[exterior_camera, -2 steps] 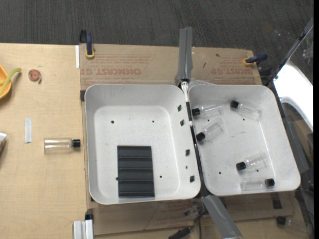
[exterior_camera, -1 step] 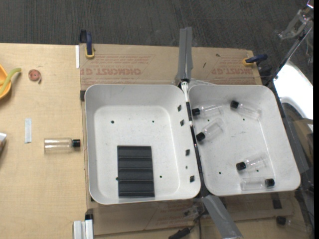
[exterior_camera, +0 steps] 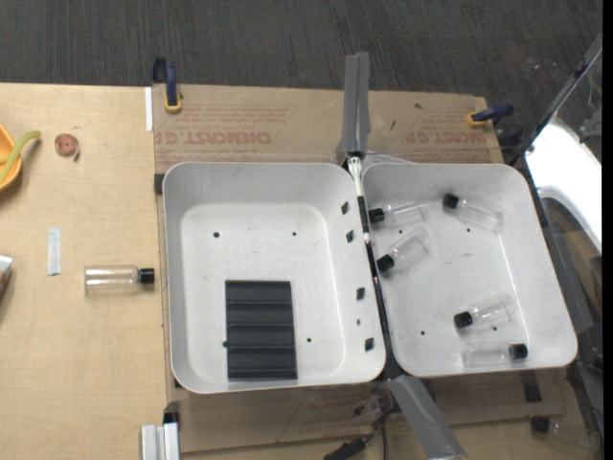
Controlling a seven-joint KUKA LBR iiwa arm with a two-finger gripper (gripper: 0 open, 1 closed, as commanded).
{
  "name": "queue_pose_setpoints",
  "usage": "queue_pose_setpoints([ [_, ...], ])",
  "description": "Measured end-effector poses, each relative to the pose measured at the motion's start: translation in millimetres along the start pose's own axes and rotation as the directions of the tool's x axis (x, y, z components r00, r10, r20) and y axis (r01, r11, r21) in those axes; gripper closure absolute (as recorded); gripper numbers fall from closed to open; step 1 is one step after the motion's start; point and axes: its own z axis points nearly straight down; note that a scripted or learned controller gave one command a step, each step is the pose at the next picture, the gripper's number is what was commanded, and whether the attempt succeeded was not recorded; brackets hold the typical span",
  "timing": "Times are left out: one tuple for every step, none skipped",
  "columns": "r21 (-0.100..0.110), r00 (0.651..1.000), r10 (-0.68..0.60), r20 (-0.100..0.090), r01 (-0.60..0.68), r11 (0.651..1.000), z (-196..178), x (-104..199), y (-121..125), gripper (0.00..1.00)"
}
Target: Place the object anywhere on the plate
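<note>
A black ridged plate [exterior_camera: 259, 332] lies flat on the floor of the left bin [exterior_camera: 182, 257], near its front wall. In the right bin [exterior_camera: 546, 257] lie several clear vials with black caps. Two are near the back, one [exterior_camera: 397, 214] by the left wall and one [exterior_camera: 469, 209] further right. Another vial [exterior_camera: 402, 252] lies just in front of them on the left. Two more rest on their sides at the front right, one [exterior_camera: 484, 314] behind the other [exterior_camera: 493, 355].
Another capped clear vial [exterior_camera: 117, 277] lies on the wooden bench left of the bins, near a small white tag [exterior_camera: 54, 252], a red disc [exterior_camera: 65, 144] and an orange and yellow object [exterior_camera: 10, 156]. Clamps [exterior_camera: 168, 89] hold the cardboard sheet [exterior_camera: 249, 127] behind the bins.
</note>
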Motion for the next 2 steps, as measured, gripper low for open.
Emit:
queue_pose_setpoints([
  [0.0,0.897,0.442,0.0,-0.442,0.897,3.9,67.0,9.6,0.0],
  [0.0,0.852,0.523,0.0,-0.523,0.852,5.6,-0.4,45.7,0.0],
])
